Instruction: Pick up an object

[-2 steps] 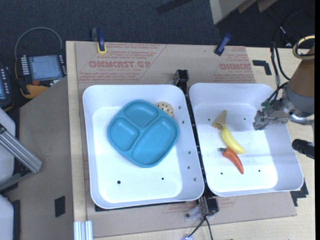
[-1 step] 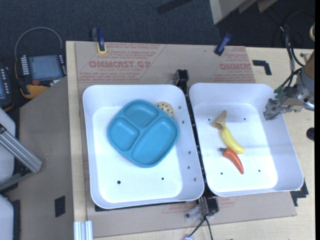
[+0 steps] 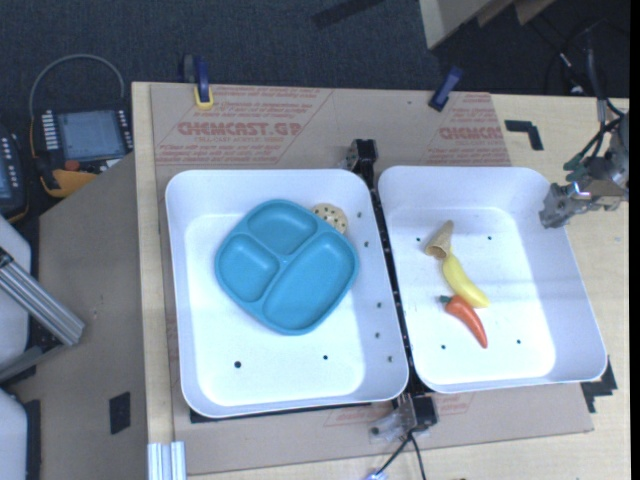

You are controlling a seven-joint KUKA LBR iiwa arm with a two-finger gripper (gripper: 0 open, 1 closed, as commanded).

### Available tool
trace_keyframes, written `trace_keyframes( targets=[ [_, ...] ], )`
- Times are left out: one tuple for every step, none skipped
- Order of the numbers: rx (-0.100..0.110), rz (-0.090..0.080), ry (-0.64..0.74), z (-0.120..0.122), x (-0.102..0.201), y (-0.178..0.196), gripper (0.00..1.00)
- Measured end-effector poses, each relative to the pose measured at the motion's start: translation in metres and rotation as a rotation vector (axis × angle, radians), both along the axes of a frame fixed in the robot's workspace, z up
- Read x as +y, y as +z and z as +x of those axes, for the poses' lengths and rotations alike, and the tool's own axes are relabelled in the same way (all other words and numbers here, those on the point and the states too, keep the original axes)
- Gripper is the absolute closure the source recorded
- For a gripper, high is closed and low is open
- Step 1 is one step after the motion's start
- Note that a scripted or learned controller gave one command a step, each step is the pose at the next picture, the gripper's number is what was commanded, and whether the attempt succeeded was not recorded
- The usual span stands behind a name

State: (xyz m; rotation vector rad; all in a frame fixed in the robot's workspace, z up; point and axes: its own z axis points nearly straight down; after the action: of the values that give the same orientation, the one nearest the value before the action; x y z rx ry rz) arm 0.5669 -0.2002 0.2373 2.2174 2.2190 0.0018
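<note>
Hovering at the right bin's (image 3: pixel 560 268) far right rim, gripper (image 3: pixel 560 208) well apart from any object; fingers too small and blurred to tell wide from narrow. Lying left of it, mid-bin: yellow banana (image 3: pixel 462 280) and red pepper (image 3: pixel 468 321), end to end, long axes slanting toward the near right. Resting in the left bin (image 3: pixel 200 298): blue divided plate (image 3: pixel 287 265), cookie (image 3: pixel 331 215) at its edge.

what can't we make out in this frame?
- Gripper, camera view: small, at the right bin's edge; finger state unreadable.
- Cookie-like item: partly hidden behind the blue divided plate.
- Arm: cut off by the right frame edge.
</note>
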Motion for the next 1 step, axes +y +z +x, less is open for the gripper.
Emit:
trace_keyframes(
  targets=[
    [0.006, 0.004, 0.002, -0.0067, 0.0602, -0.0069, 1.00]
  ],
)
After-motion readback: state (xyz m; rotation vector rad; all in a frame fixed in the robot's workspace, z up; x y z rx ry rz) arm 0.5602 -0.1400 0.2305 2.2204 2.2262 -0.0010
